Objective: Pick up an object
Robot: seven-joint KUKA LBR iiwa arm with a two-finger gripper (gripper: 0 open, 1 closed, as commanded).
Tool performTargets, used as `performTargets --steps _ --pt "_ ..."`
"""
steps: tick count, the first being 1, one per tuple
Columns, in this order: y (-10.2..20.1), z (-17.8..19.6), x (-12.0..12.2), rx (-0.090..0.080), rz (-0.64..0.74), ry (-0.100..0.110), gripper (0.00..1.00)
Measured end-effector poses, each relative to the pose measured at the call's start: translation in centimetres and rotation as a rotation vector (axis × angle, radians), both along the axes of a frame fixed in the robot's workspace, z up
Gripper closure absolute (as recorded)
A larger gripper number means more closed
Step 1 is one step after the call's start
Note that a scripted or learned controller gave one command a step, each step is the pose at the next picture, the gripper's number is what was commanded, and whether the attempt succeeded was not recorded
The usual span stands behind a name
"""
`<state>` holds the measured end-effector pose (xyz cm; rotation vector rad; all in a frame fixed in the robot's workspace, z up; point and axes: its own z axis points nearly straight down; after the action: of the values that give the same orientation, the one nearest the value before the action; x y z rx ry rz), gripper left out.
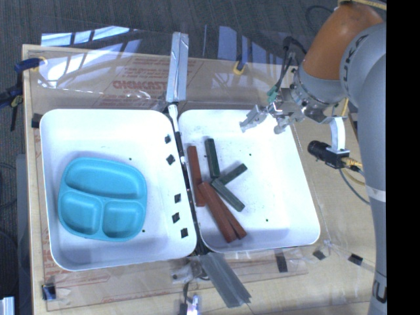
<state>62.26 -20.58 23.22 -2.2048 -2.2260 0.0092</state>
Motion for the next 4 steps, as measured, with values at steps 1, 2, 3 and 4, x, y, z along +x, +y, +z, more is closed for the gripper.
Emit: performTargets --steps 1,2,3,4 --pt "2.2 -10.9 0.2 0.002 0.176 -0.002 0.00" --pt "-0.1 -13.3 -4.5 -0.001 0.257 -0.026 0.00" --pt "-0.3 -14.2 1.8 -0.002 -0.051 -0.007 0.00" --pt "2.2 -14.3 -8.5 -0.001 0.244 -0.007 0.00"
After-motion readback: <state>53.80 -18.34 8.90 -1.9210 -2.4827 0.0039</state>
